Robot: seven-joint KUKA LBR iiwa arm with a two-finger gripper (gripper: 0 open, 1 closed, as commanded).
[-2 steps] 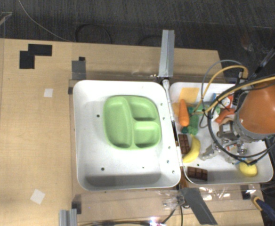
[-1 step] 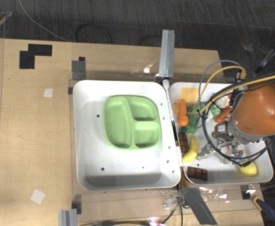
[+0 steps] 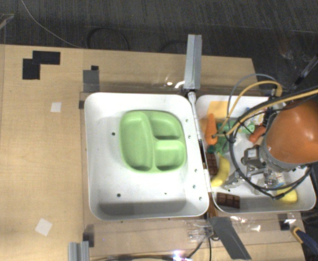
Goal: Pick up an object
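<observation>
Two white bins side by side on wooden bench (image 3: 34,162). Left bin (image 3: 102,194) holds a green divided tray (image 3: 151,140), sitting roughly centre, three compartments. Right bin (image 3: 306,197) crowded: orange carrot-shaped toy (image 3: 211,128) near the dividing wall, something green (image 3: 224,130) just beside it, a yellow piece (image 3: 222,170) below, a brown chocolate-bar piece (image 3: 228,201) at the near edge, another yellow item (image 3: 291,197) at the near right. Arm's orange band (image 3: 300,134) hangs over the right bin, cables looped around. Gripper (image 3: 254,174) is low among the objects; cannot tell its opening, nothing visibly held.
</observation>
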